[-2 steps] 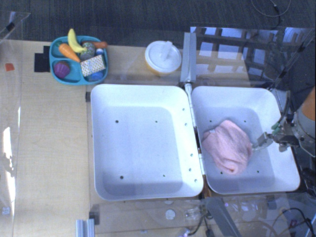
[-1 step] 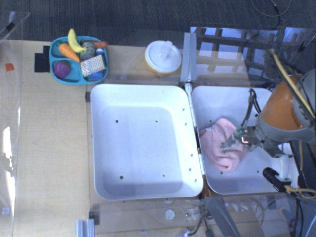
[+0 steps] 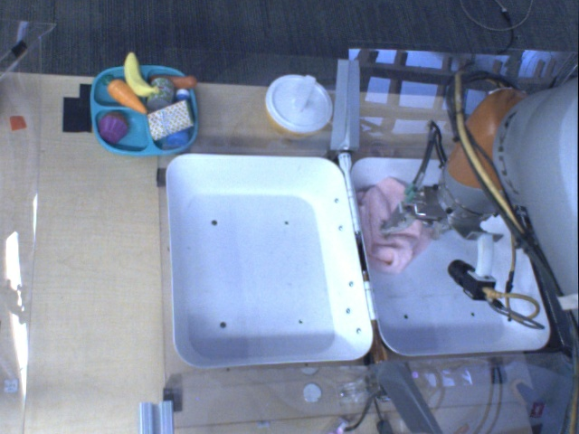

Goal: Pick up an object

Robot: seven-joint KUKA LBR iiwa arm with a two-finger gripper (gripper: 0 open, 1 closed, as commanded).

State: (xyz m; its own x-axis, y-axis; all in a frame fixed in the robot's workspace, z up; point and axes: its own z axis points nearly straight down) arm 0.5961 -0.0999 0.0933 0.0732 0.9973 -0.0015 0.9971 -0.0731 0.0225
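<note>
A crumpled pink cloth lies in the right bin, against its left wall. My gripper reaches in from the right and is low over the cloth's right part, its metal tip on or just above the fabric. The gripper's body hides part of the cloth, and I cannot tell whether any fabric is caught in it. The grey arm with its orange band fills the bin's upper right.
The left bin is beside the right one, with a metal divider behind their shared edge. A blue tray of toy food and a white lidded bowl are on the bench behind. Cables and a black fitting hang over the right bin.
</note>
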